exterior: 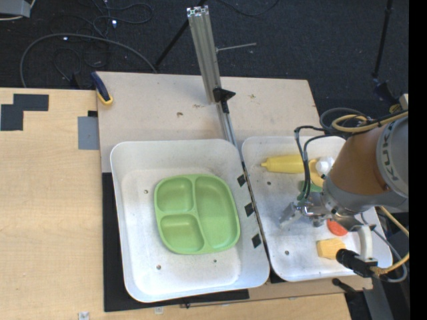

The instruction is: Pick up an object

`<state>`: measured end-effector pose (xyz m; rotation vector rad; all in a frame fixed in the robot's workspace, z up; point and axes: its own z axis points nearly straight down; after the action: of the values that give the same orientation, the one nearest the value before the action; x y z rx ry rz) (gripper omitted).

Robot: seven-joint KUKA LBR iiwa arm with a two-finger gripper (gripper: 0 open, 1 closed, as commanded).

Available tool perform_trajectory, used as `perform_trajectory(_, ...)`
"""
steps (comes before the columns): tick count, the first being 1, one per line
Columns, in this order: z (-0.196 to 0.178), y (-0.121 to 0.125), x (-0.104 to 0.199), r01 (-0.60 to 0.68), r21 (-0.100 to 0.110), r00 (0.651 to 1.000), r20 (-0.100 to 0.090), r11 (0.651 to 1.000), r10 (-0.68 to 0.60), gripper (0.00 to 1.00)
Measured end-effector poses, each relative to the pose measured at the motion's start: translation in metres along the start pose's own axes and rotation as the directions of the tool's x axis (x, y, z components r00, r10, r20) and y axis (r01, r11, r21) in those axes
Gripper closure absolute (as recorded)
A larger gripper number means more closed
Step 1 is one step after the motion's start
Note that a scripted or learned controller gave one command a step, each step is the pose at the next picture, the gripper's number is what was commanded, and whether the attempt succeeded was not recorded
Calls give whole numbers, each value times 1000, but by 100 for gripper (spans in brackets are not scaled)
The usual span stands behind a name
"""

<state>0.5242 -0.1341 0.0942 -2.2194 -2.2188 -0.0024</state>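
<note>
In the right bin (pixel 280 259) lie a yellow banana-like object (pixel 283 164) at the back, a small red-orange piece (pixel 337 229) and a yellow block (pixel 329 248) toward the front right. A white piece (pixel 323 167) sits just right of the yellow object. My gripper (pixel 301 212) is low over the middle of this bin, left of the red-orange piece and in front of the yellow object. The arm's orange band and wrist (pixel 357 165) cover the bin's right part. I see nothing clearly between the fingers.
The left bin (pixel 133 245) holds a green divided plate (pixel 197 213). A metal post (pixel 207 55) stands behind the bins. Cables (pixel 333 122) loop near the arm at the right. Black clips (pixel 248 209) sit along the seam between the bins.
</note>
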Motion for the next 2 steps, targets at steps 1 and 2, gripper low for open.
perform_trajectory(1,-12,3,3,-2,-7,1000,-8,1000,2,100)
perform_trajectory(2,-71,-3,-3,1,-2,1000,4,1000,-1,100)
